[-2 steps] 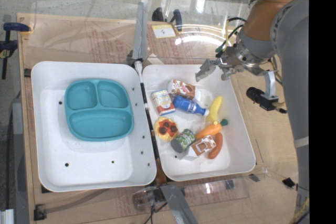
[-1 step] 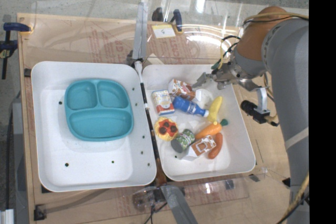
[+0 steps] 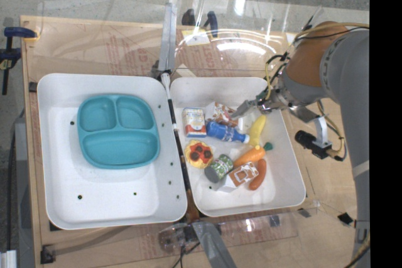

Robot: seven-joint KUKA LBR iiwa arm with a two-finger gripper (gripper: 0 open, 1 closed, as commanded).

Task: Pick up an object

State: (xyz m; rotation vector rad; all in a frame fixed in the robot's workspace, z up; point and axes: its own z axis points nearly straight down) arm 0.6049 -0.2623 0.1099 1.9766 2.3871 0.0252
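The right bin (image 3: 284,192) holds a cluster of toy food: a small carton (image 3: 194,122), a blue bottle (image 3: 225,132), a yellow piece (image 3: 257,130), an orange carrot (image 3: 252,154), a pizza slice (image 3: 200,154), a green can (image 3: 220,168), a sausage (image 3: 258,174) and a crumpled packet (image 3: 222,112). My gripper (image 3: 246,107) reaches in from the right and hangs low over the bin's back part, just right of the crumpled packet and above the blue bottle. Nothing shows between its fingers.
The left bin (image 3: 63,198) holds a teal divided plate (image 3: 118,130). A clear plastic guard (image 3: 232,28) stands behind the right bin. A blue clamp (image 3: 14,34) sits at the bench's far left edge. Cables (image 3: 320,141) hang from the arm beside the right bin.
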